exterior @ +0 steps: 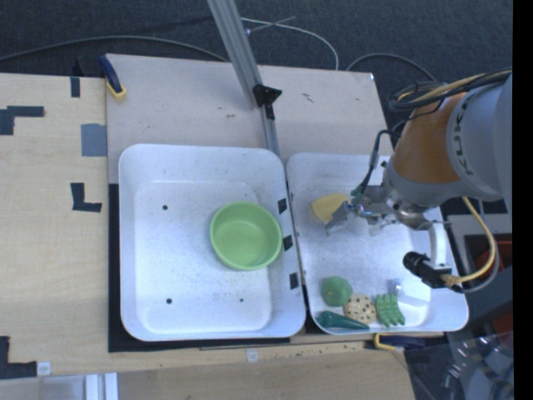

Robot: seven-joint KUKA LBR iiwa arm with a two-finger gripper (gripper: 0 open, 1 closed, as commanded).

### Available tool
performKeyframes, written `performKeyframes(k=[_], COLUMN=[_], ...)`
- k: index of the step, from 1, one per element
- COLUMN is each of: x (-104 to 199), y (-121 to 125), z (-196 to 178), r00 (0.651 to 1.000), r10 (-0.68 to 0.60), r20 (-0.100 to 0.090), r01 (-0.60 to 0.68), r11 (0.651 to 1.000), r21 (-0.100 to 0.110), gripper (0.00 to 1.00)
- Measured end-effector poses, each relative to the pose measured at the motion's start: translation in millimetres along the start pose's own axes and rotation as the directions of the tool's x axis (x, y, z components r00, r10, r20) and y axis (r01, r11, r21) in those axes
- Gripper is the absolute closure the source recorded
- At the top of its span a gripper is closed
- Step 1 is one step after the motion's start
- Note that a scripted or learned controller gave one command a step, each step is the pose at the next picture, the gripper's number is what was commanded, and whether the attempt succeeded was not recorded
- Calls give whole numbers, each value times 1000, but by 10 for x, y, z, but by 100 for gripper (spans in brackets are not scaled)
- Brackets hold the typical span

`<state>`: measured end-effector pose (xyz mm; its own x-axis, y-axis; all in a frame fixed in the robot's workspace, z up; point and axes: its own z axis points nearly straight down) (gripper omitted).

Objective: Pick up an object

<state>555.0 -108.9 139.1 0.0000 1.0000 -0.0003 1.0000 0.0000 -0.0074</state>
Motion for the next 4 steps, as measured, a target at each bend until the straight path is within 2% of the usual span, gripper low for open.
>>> performKeyframes(k=[1, 2, 4], x=[1, 12, 186], y=[4, 4, -37], z=[518, 401, -717], r00=[1000, 1000, 1000], r10=[-1, -3, -3], r20=[2, -1, 0], r01=[1, 3, 3], r11=[1000, 1000, 1000], r21=[-7, -6, -11], gripper=[0, 100, 100])
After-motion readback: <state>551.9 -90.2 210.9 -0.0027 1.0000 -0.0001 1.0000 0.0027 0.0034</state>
